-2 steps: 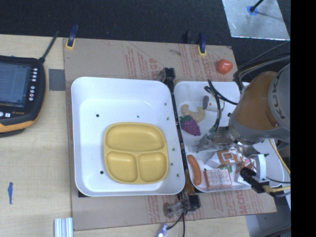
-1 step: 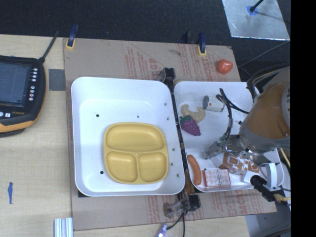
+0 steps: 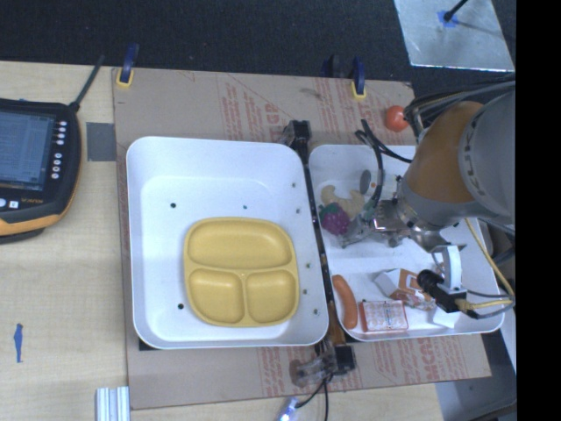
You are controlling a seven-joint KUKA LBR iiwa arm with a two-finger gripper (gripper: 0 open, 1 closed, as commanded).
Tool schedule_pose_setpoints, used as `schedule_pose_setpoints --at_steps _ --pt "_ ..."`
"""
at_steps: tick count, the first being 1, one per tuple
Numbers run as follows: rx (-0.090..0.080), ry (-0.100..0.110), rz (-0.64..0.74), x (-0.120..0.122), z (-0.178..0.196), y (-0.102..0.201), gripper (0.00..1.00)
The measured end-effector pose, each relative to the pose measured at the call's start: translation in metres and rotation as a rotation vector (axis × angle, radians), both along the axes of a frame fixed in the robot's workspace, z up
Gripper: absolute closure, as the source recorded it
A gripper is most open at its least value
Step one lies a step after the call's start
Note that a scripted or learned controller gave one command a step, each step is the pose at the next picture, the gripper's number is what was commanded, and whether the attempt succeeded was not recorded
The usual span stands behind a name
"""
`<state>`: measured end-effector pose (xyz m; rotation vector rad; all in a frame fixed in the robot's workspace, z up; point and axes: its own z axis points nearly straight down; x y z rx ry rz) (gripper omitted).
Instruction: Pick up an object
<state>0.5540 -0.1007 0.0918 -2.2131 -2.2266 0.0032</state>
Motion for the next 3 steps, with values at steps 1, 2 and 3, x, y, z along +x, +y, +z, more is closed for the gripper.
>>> schedule_pose_setpoints --at_steps 1,2,3 --pt "0.000 -0.001 -0.001 0.068 0.000 -0.021 0.00" --pt "0.003 0.013 0.000 0.100 -0.002 0.009 0.00" --pt "0.002 0.013 0.000 0.100 -0.002 0.005 0.00"
